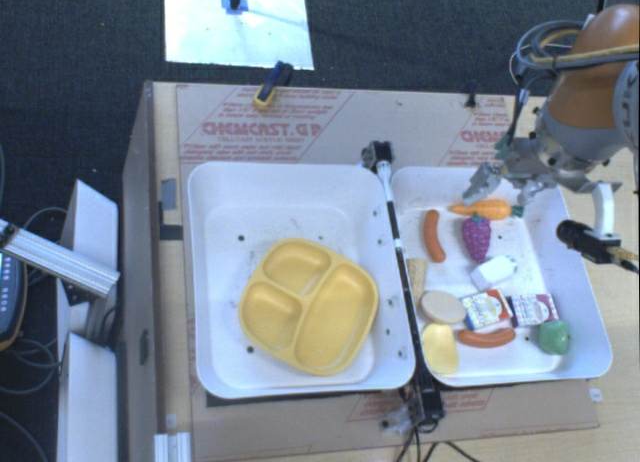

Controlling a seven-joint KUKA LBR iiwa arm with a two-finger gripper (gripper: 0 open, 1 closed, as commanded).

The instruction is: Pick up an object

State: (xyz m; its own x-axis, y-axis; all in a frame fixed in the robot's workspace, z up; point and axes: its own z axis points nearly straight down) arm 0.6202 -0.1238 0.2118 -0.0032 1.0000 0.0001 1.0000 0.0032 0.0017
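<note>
My gripper (504,188) hangs over the far end of the right bin (575,290), and it is open, with one finger (481,182) to the left and the other (527,193) to the right. Just below it lies an orange carrot (485,209) with a green top, not held. A purple bunch of grapes (477,237) and a red-orange sausage (433,235) lie a little nearer. Further forward are a white block (494,272), a beige disc (441,307), two small cartons (486,308) (531,308), a second sausage (487,338), a yellow piece (439,348) and a green item (552,335).
The left bin (225,250) holds a yellow divided plate (308,305). A black rod (393,225) runs along the seam between the bins. A pale cracker strip (416,273) lies by the right bin's left wall. A black-tipped part (585,238) juts over the right rim.
</note>
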